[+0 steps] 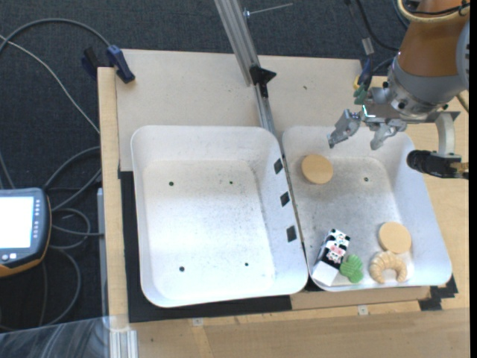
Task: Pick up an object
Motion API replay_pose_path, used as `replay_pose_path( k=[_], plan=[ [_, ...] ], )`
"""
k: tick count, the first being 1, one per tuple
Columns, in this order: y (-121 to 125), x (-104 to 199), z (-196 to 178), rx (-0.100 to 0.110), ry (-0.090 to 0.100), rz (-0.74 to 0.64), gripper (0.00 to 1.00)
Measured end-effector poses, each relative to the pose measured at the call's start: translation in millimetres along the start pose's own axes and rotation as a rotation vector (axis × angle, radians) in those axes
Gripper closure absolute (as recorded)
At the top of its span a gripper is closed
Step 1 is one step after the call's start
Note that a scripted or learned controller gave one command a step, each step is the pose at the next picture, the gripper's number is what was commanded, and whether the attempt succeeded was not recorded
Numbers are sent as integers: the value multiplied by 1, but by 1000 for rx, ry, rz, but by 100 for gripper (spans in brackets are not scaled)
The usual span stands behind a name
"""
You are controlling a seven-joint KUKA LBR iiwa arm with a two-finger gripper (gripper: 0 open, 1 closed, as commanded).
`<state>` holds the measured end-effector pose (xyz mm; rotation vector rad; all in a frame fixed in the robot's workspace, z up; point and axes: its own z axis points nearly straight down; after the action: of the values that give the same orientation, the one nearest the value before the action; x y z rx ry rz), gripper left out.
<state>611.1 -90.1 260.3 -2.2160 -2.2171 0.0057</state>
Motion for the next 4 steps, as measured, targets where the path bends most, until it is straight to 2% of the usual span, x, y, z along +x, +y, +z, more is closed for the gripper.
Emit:
replay_pose_path(
  k=[1,2,4],
  plan=[
    [1,0,-3,-6,-1,0,0],
    [2,1,39,-1,-1,0,0],
    [-16,0,146,1,0,1,0]
  ],
)
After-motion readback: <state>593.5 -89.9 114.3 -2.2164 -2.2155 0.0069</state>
